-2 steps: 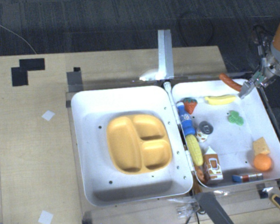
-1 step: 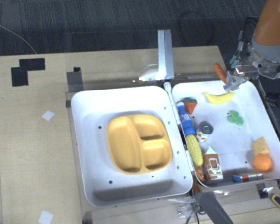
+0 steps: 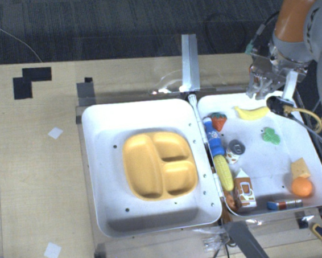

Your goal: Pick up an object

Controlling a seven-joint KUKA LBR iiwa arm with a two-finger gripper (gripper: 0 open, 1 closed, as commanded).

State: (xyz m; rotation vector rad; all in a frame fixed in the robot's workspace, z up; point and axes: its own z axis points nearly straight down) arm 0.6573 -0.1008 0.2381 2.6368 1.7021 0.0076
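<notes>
Counter (image 3: 35, 184) of pale wood, carrying two shallow white bins side by side; take the right bin (image 3: 254, 144) as your landmark. The left bin (image 3: 101, 160) touches its left wall and holds a yellow divided tray (image 3: 158, 164). The arm (image 3: 303, 7), grey with an orange band, reaches in over the right bin's far right corner, wrist bent downward, with the gripper (image 3: 258, 88) hanging above the bin's far rim. You cannot tell from this angle whether it is open or closed, and nothing is seen in its grasp.

Inside the right bin, along its left wall, lie a blue bottle (image 3: 213, 140), a corn cob (image 3: 223, 170) and a small carton (image 3: 244, 190). A banana (image 3: 251, 112) lies near the far wall, just beside the gripper. An orange (image 3: 302, 187) and a tan block (image 3: 300, 167) sit in the near right corner, a green piece (image 3: 271, 136) toward the middle, a marker (image 3: 284, 204) along the near wall.

Judged from this pose, the step in hand is the approach: no object is yet chosen or lifted. The next move calls for you to centre the gripper over one item, the banana being closest, and descend clear of the rim.
</notes>
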